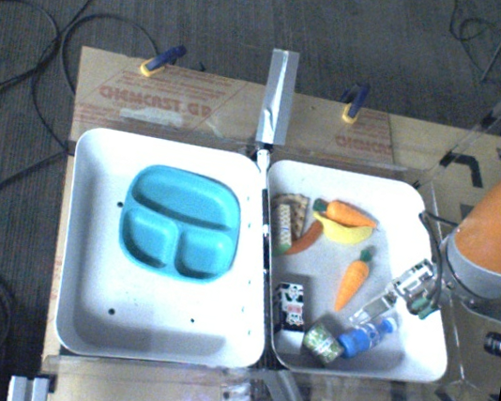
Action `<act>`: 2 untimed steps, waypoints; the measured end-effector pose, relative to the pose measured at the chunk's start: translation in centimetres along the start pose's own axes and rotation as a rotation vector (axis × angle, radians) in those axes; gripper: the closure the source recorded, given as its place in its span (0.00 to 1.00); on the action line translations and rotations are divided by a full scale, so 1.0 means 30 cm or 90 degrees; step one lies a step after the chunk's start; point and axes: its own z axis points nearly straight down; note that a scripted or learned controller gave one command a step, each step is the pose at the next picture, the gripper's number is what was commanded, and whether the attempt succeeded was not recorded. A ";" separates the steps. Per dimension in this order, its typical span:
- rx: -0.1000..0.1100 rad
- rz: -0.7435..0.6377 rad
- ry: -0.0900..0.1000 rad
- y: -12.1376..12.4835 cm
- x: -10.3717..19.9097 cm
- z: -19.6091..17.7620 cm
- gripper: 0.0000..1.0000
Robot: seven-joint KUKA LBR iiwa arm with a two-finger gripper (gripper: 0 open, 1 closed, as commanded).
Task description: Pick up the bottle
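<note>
While the bottle (363, 337) lies flat on the floor of the right bin (413, 365), near that bin's front right corner, its position suits a descent from above, in my judgement. Its long axis runs diagonally: one end points toward the front, where it touches a dark green roundish item (323, 344), and the other points back and right, toward the gripper (416, 291). The gripper sits just beyond that upper end; whether the fingers are spread or pressed together cannot be told, and nothing is seen between them. Behind lie a carrot (351, 280), a small black-and-white carton (290, 304), and further carrots with a yellow piece (347, 219). Across the divider, the left bin (71, 308) carries a blue compartment tray (182, 221).
</note>
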 end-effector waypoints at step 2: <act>-0.001 -0.062 -0.001 0.101 -0.024 -0.105 0.00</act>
